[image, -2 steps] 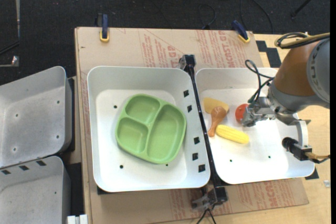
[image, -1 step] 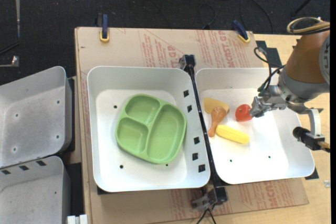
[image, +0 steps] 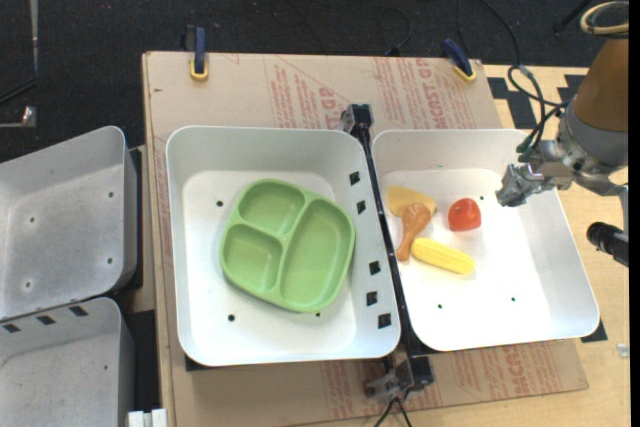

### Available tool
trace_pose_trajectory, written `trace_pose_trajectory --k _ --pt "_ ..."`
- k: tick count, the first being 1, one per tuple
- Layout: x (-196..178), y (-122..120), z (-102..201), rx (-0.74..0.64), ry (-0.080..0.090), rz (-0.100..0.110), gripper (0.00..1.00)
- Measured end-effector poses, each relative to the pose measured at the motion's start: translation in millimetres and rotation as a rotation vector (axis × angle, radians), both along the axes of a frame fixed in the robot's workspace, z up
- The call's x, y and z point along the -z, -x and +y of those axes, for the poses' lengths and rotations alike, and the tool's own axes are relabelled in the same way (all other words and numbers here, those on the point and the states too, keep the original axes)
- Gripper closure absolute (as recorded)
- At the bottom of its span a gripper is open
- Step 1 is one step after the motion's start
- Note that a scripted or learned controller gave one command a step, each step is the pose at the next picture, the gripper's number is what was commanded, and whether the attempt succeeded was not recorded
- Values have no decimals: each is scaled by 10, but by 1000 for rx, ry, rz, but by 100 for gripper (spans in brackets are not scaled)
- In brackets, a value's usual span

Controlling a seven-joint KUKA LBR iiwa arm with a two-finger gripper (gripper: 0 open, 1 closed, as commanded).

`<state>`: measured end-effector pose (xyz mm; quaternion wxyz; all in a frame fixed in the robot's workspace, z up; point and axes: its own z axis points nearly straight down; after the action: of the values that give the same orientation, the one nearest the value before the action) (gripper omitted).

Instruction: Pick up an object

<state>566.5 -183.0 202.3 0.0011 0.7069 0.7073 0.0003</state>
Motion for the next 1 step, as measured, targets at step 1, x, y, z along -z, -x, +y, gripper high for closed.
trace_pose_trajectory --k 1 --pt "-510 -13 -101 -2 1 -1 100"
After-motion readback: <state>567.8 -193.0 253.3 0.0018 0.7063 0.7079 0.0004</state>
